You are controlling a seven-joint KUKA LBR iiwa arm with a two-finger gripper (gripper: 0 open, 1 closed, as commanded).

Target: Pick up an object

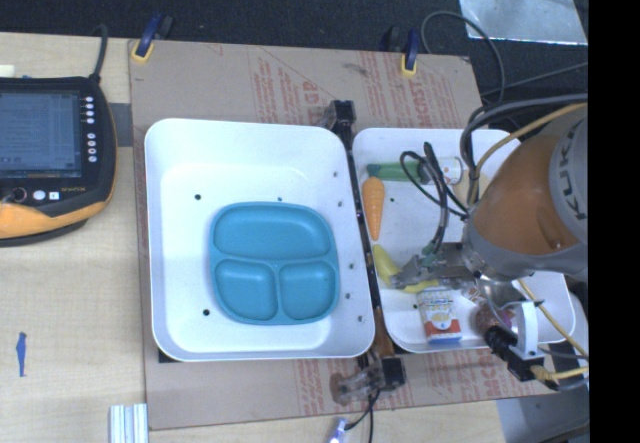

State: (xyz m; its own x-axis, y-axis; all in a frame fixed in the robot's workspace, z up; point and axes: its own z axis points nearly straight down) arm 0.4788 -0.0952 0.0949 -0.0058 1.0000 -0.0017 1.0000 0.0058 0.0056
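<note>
My gripper (418,274) is low inside the right bin (400,143), near its left wall, over a yellow object (386,263) that it partly covers. An orange toy carrot (373,206) lies just behind it along the same wall, with a green piece (385,171) at its far end. A small white carton with red and blue print (440,318) lies at the bin's front, just right of the gripper. The arm's grey and orange body (530,201) hides the right half of this bin.
The left bin (170,231) holds a blue divided plate (272,261). A black and orange teach pendant (45,156) lies at the far left of the bench. Cables loop over the right bin's back (440,171). Clamps (409,53) hold the cardboard base.
</note>
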